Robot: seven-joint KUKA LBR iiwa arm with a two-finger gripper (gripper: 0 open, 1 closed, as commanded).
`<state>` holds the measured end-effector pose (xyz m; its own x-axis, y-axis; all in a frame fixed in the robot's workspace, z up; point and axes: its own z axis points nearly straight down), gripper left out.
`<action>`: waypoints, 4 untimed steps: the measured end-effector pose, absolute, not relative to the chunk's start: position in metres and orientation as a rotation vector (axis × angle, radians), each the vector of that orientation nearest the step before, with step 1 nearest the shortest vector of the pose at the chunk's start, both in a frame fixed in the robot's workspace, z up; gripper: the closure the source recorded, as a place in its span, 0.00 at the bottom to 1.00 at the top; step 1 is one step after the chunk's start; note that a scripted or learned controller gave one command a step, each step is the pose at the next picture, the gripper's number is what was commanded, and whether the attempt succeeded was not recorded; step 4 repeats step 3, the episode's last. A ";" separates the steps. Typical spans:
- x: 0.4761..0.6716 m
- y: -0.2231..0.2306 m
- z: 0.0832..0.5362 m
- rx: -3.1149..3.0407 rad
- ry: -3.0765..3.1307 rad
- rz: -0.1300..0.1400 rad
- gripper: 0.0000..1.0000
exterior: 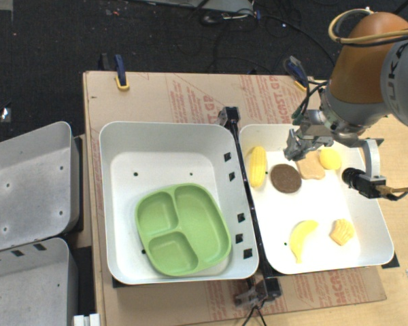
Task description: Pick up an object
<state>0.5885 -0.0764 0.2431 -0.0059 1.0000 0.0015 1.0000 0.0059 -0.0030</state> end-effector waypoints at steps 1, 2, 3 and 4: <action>0.570 -0.035 0.233 -2.213 -2.225 0.003 1.00; 0.553 0.019 0.222 -2.210 -2.227 0.002 1.00; 0.536 0.074 0.236 -2.210 -2.230 -0.002 1.00; 0.536 0.074 0.236 -2.210 -2.230 -0.002 1.00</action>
